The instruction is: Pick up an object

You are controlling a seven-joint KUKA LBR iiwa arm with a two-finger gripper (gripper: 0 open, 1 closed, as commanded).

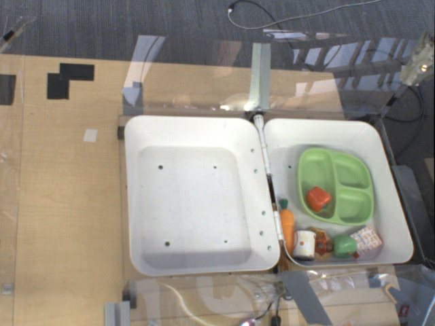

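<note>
Red toy (pixel 318 197) sits alone in green tray (pixel 336 185), right bin (pixel 387 182). Looks light, rigid, slightly rounded; best gripped across its middle. Finger state: cannot tell.

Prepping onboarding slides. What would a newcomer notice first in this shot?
Probably the bright green divided plate in the right bin, with a small red object sitting in its large left compartment. Next, the cluster of small items along that bin's near edge: an orange carrot, a little jar and a green piece. The left bin is a plain white expanse beside them.
</note>
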